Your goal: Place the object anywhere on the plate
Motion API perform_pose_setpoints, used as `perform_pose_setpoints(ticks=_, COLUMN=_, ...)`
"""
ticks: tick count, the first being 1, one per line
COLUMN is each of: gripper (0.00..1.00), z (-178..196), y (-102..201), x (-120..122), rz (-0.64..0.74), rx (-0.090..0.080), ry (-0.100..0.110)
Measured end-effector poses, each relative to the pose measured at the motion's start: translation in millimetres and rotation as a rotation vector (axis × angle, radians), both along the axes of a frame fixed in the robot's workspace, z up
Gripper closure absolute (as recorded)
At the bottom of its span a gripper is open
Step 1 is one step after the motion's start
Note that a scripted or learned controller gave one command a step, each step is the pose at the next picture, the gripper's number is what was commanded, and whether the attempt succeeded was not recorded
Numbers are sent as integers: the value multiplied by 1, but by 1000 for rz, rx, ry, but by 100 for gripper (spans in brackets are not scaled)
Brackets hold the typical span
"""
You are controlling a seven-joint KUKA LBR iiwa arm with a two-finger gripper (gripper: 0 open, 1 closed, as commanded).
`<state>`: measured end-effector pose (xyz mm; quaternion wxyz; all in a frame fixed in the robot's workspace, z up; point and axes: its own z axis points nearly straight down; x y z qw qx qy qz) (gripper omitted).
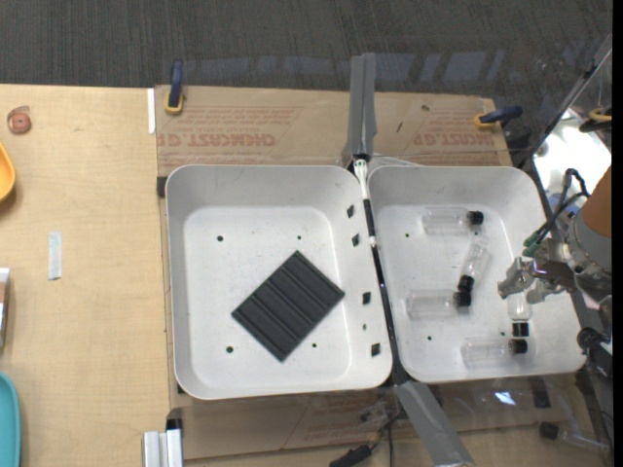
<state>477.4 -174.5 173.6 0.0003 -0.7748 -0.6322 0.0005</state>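
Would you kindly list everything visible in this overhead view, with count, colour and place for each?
Bins: two, white, side by side on the bench; left bin, right bin.
Ribbed plate: one, dark grey, lying flat and turned diagonally in the left bin.
Vials: four, clear with black caps, scattered in the right bin, e.g. and.
Cardboard sheet: one, brown, under the bins.
Clamps: two, yellow and blue, at the cardboard's far corners, e.g..
Arm: one, entering from the right.
Gripper: one, over the right bin's right side.
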Motion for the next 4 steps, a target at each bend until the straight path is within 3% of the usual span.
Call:
perform_pose_setpoints(ticks=1, gripper=100, z=28, y=53, x=60, rz=392, rx=-1, ry=1)
perform_pose_setpoints(ticks=2, gripper=100, z=23, y=131, x=123, rz=518, rx=-1, ry=2)
perform_pose_setpoints(ticks=3, gripper=100, z=17, y=194, x=60, rz=577, rx=0, ry=2)
perform_pose_setpoints(ticks=4, gripper=100, z=17, y=246, x=36, rz=611, rx=0, ry=3)
